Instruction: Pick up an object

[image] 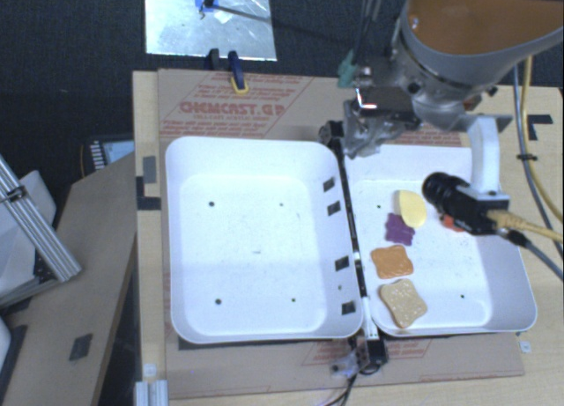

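Claw (pixel 366 136) hovering over the right bin's (pixel 511 307) far-left corner; I cannot tell its state. I am seeing the yellow piece (pixel 411 208) lying nearer, well apart.

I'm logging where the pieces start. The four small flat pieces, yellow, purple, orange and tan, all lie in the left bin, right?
Not quite: the camera view shows them in the right bin, not the left bin. The yellow piece, purple piece, orange piece and tan piece sit in a loose column near that bin's left wall.
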You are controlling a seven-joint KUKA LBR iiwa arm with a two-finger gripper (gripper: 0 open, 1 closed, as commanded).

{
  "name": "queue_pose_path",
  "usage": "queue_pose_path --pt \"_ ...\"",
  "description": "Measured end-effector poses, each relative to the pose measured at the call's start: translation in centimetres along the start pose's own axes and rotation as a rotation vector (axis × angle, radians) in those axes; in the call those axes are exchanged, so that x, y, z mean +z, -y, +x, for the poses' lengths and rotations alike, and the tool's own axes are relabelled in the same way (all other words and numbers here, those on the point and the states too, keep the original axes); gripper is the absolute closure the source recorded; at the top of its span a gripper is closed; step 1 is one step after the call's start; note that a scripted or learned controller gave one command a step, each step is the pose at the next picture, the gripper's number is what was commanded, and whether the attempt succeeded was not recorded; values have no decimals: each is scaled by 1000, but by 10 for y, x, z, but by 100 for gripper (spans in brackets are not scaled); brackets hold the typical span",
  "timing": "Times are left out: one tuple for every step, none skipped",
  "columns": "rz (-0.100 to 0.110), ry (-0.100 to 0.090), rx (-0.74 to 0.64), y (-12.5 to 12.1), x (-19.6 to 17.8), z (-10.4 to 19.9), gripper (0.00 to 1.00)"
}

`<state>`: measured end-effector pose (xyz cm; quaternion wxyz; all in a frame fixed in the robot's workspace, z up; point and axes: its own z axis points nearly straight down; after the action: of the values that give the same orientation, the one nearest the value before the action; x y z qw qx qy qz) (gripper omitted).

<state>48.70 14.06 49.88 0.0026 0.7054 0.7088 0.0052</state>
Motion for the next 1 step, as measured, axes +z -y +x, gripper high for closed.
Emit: queue_pose_path --pt "5 -1 -5 0 -38 60 100"
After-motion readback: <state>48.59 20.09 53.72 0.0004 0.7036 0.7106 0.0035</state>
